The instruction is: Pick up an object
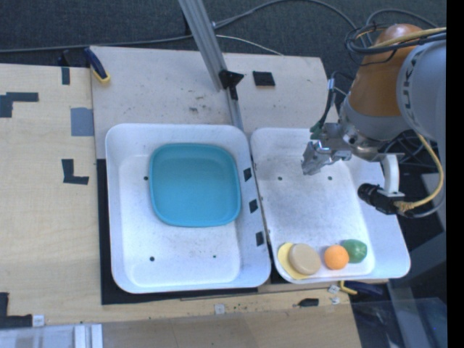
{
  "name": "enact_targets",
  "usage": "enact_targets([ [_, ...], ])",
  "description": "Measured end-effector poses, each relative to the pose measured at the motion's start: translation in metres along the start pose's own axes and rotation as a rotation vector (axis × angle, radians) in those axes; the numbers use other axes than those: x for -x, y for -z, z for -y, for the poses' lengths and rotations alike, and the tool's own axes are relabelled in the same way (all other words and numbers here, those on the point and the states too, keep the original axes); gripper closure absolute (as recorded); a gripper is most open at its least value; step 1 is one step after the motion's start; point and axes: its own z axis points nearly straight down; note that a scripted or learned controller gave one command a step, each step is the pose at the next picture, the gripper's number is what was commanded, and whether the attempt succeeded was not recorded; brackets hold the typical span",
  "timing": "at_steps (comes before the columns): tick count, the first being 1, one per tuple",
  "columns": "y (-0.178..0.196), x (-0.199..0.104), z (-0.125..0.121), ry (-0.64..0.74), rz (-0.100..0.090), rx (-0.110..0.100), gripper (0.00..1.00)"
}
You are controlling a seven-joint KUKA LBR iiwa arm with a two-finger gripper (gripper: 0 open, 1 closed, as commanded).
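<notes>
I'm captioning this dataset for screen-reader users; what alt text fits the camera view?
A grey and orange robot arm holds its gripper above the right white bin, whose near edge holds a tan disc, orange ball and green object. The left bin holds a blue plate.

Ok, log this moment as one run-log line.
end effector: above right bin, nothing held | orange ball, green ball: near edge | blue plate: left bin

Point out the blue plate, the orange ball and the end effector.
blue plate [194,184]: camera view, centre of its flat face, in the left bin.
orange ball [336,257]: camera view, top of the ball, at the right bin's near edge.
end effector [316,162]: camera view, between its fingertips, over the right bin.
</notes>
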Motion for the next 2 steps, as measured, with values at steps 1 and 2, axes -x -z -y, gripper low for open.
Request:
enact_targets([
  [1, -0.008, -0.056, -0.016, 0.001, 0.001, 0.0, 1.0],
  [2, -0.015, -0.104, -0.028, 0.0, 0.0, 0.0, 1.0],
])
